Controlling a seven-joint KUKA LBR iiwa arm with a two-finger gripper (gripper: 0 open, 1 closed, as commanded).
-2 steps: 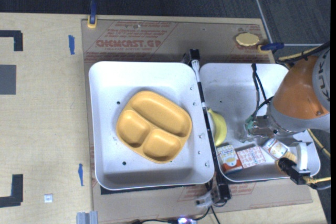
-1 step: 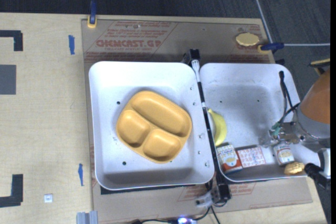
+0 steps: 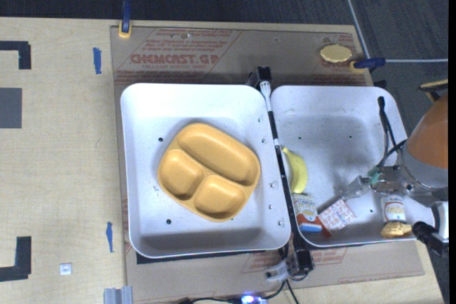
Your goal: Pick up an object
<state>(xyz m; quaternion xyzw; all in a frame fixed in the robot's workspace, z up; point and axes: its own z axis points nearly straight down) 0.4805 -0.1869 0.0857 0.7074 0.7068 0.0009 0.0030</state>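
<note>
Lying in right bin (image 3: 335, 114): banana (image 3: 297, 170)

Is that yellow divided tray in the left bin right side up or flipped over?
Flipped over. The yellow tray shows three rounded humps bulging upward, not hollows, and lies on the left bin floor.

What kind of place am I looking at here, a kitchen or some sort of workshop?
Most likely a robotics lab test bench, not a kitchen: two white bins sit on a taped board, cables run nearby, and the yellow divided tray and banana look like toy practice objects.
</note>
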